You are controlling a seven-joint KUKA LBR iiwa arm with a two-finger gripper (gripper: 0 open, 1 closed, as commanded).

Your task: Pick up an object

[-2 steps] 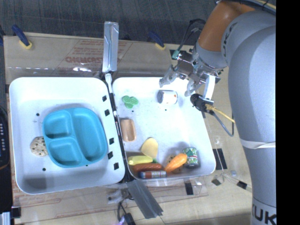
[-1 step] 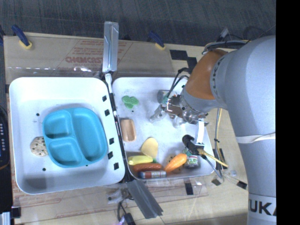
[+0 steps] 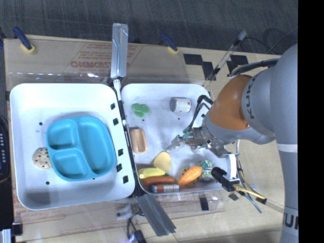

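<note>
My gripper (image 3: pixel 178 142) hangs over the middle of the right bin (image 3: pixel 157 92), reaching in from the right below the orange wrist band. It is just above and to the right of a pale yellow wedge (image 3: pixel 162 161), and right of a tan bread-like piece (image 3: pixel 137 139). Along the bin's near wall lie a yellow banana (image 3: pixel 151 173), a brown sausage (image 3: pixel 158 180), a red marker (image 3: pixel 164 188), an orange carrot (image 3: pixel 190 175) and a small green can (image 3: pixel 206 169). A green leafy piece (image 3: pixel 140 109) and a grey cylinder (image 3: pixel 179 105) lie toward the far side.
The left bin (image 3: pixel 25 100) holds a blue divided plate (image 3: pixel 80 148) and a cookie (image 3: pixel 41 158) at its left. A metal divider bar (image 3: pixel 119 49) stands between the bins at the back. The arm's grey body covers the right bin's right edge.
</note>
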